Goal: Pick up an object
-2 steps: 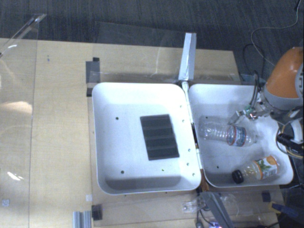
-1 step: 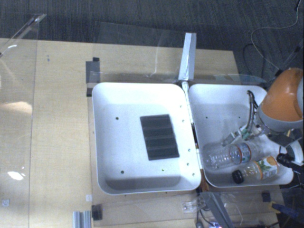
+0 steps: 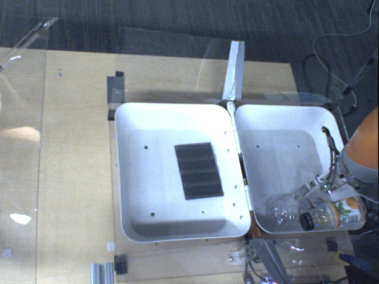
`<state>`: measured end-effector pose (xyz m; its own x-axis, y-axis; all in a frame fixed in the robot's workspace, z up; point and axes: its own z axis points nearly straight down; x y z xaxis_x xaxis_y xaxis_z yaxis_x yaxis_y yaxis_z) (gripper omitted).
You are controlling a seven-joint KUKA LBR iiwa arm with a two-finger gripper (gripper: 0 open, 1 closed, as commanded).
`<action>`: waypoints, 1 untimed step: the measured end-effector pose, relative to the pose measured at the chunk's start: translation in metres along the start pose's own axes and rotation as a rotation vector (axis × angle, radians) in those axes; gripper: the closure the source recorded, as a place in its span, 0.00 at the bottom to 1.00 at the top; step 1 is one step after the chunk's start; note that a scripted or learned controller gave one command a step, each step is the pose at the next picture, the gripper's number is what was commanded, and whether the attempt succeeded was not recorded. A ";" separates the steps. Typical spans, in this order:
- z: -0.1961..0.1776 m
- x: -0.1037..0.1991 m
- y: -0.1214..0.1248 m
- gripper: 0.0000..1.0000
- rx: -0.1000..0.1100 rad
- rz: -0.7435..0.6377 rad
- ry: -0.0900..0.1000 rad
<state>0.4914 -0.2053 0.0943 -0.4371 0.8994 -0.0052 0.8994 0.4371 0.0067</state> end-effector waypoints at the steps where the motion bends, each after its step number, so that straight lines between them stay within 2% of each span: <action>1: 0.000 0.000 0.000 0.00 0.000 0.000 0.000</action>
<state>0.4914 -0.2053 0.0942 -0.4369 0.8995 -0.0049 0.8995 0.4369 0.0067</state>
